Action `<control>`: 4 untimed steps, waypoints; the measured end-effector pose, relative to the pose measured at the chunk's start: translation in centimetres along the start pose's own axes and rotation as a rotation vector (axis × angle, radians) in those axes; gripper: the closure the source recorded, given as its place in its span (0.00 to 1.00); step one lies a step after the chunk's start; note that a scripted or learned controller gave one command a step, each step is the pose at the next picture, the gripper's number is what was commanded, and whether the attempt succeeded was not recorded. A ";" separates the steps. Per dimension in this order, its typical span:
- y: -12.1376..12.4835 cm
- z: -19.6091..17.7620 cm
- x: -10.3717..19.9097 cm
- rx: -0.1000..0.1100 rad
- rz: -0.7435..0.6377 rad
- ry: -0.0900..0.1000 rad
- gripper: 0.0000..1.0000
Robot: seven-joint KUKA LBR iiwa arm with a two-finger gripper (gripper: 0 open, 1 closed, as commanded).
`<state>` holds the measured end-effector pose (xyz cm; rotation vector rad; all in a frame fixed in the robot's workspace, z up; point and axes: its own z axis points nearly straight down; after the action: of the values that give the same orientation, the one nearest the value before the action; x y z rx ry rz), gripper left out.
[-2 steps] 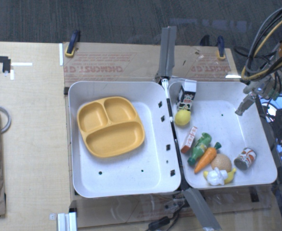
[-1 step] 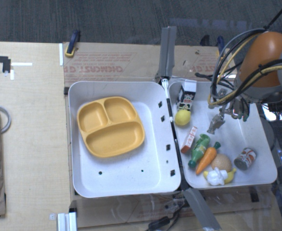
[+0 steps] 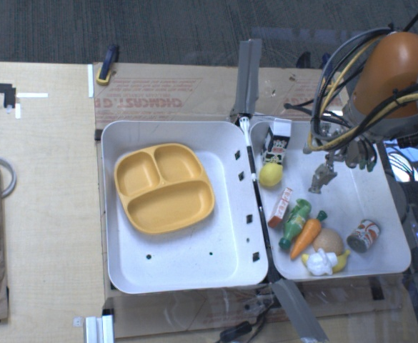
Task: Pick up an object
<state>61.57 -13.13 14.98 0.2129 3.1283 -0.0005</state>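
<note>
A grey two-finger gripper (image 3: 321,179) hangs over bare floor in the right-hand shallow white bin (image 3: 387,213); the view is too small to tell its state, and nothing seems to be held. The nearest loose target, a round yellow lemon (image 3: 270,174), sits left of it, touching a small black-and-white carton (image 3: 276,146). A descent should centre squarely on the lemon. An orange toy carrot (image 3: 306,237) and a green plastic bottle (image 3: 296,219) crowd the front corner.
</note>
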 end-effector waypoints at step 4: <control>-7.1 5.6 -3.6 0.005 1.353 0.001 0.00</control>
<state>64.21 -20.61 9.44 2.1264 2.3076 -0.0021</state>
